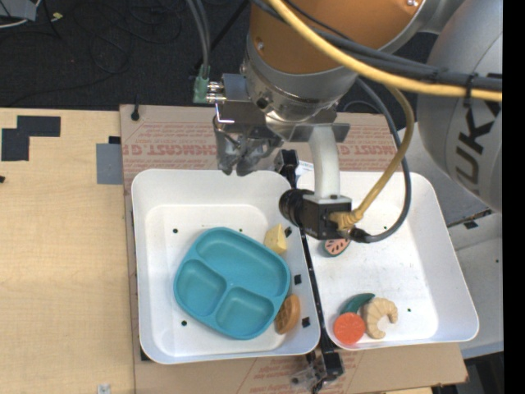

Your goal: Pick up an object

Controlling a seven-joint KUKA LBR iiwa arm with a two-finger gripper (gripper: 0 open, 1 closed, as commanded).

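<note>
Orange-banded arm [344,23] over white bins [156,212] (cardboard beneath)

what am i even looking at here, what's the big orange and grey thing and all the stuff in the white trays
The big grey and orange shape is a robot arm, seen from a single camera fixed above the bench and looking down at a slant. The arm comes in from the right. Its end effector hangs over the back edge of the left bin; I can't tell from here whether it grips anything.

The left bin holds a blue divided plate, a small yellow piece and a brown toy pastry. The right bin holds a toy watermelon slice, a croissant, an orange round piece and something dark green. The job is picking up one object.
</note>
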